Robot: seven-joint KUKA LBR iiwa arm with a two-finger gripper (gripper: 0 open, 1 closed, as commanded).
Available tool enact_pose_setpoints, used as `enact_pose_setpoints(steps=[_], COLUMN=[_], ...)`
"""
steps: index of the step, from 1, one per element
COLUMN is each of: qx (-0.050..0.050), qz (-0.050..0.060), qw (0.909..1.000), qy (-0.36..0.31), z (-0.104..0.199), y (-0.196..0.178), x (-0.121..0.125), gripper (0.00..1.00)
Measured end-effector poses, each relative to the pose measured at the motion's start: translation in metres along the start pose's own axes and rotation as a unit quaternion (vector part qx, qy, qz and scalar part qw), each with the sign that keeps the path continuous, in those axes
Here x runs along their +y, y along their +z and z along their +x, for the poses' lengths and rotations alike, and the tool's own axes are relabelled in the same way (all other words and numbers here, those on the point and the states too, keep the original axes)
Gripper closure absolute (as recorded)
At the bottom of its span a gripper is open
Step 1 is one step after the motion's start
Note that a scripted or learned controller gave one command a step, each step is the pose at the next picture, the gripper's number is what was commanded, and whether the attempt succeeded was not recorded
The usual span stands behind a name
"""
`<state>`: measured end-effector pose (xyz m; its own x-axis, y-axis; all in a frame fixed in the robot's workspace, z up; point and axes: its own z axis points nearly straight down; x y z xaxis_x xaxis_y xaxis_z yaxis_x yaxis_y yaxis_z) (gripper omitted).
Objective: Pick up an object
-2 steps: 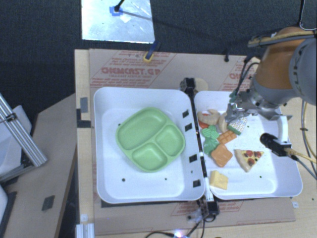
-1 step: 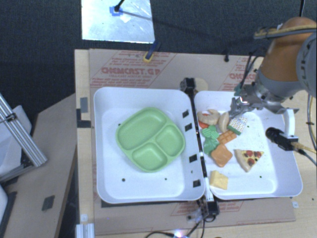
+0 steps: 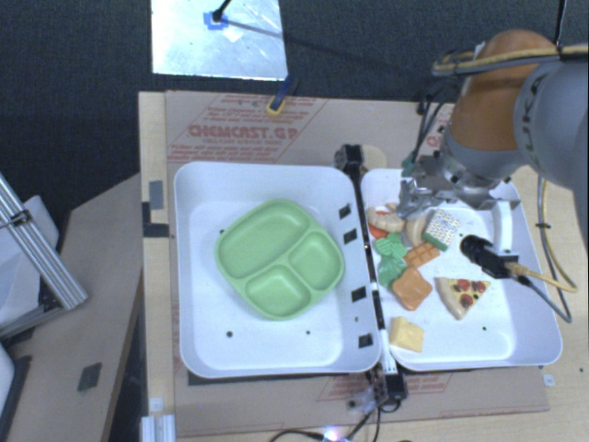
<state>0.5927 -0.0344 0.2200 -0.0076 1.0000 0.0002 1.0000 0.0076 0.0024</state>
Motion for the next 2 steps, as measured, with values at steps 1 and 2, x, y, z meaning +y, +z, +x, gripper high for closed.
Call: enact_pose_setpoints(steps=[1, 2], qx=[0.001, 0.0], qz=[-0.001, 0.001], qw=[1.0, 1.0], qy=[-0.001, 0.003], z=[0.042, 0.039], y=[-0.006, -0.007], x=[0.015, 0.002], gripper=[1.0, 1.0])
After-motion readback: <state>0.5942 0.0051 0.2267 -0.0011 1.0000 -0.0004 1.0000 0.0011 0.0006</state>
